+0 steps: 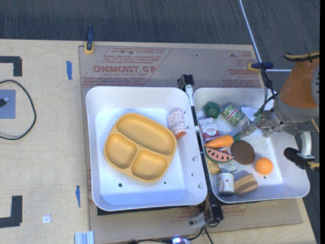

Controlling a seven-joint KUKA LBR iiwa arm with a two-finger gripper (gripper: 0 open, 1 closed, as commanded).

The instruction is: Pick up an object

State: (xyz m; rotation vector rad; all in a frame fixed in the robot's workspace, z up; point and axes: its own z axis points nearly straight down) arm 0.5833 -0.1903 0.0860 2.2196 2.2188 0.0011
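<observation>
One bread roll (246, 183), one can (226, 182), one orange (264, 165); gripper (254, 125) grasp unclear.

Two smooth white plastic bins (99, 136), slightly glossy, on pale matt wood-look bench (40, 177). Glossy yellow plastic divided tray (139, 146). Shiny plastic toy foods: orange (263, 165), carrot (219, 142), watermelon slice (219, 154). Printed paper carton (176, 121). Brown matt backing board (167, 62) with red lettering.

Single fixed overhead camera, slanted downward, both white bins (96, 136) in frame
</observation>
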